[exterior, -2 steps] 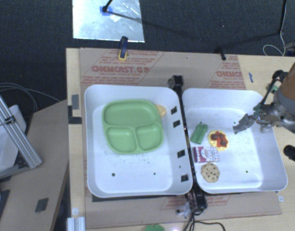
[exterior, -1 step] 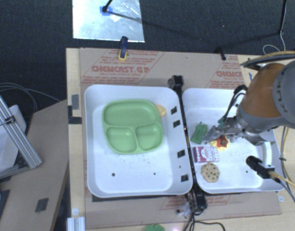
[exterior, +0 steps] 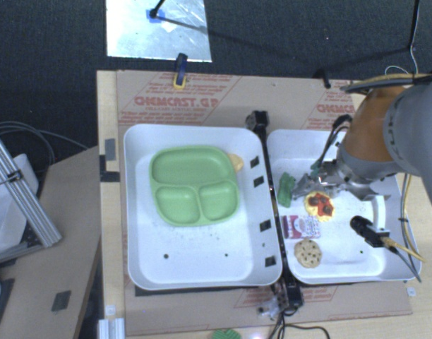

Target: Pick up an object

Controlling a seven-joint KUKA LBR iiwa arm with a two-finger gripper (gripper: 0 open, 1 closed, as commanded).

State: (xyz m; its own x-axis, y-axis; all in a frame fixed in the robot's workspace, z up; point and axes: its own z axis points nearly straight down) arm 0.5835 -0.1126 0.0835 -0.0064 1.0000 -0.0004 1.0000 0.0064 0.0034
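Camera view showed, nearest, a cookie [exterior: 308,253] and a red-and-white packet [exterior: 301,227] in the right bin [exterior: 343,270]. Beyond, the gripper [exterior: 311,184] hung just above a red-and-yellow toy [exterior: 320,205], beside a green piece [exterior: 286,187] (whether the fingers stood wide or narrow, I could not tell). Crowding risked a glancing, empty grab.

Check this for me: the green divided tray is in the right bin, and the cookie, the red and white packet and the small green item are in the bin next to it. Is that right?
Not quite. The camera view shows the green divided tray in the left bin, not the right one. The rest stands: the cookie, the red and white packet and the small green item lie in the bin next to it, the right bin.
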